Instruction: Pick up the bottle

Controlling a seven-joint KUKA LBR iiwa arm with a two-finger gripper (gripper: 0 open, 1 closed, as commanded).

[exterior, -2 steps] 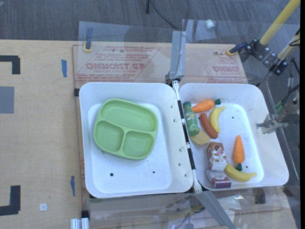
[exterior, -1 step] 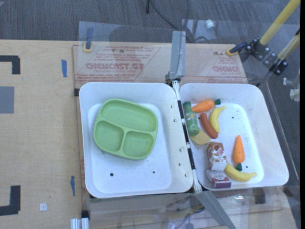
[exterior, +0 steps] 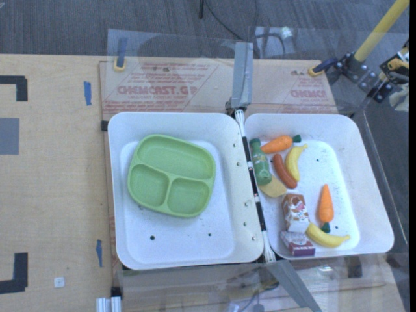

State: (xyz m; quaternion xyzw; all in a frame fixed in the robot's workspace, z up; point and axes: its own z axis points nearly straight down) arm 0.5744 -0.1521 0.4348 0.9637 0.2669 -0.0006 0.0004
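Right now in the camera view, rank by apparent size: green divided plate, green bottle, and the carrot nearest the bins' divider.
1. Green divided plate, by far the largest.
2. Green bottle.
3. Carrot; it looks only slightly shorter than the bottle, so that order is unsure.

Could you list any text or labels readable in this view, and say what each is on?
"CHEMCAST" in red, partly legible: clear sheet behind the left bin.
Red print, too blurred to read: sheet behind the right bin.
Labels on the green bottle and two cartons: too small.

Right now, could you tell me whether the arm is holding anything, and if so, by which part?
Nothing is held. The green bottle lies untouched along the left edge of the right bin, beside a carrot and a sausage.
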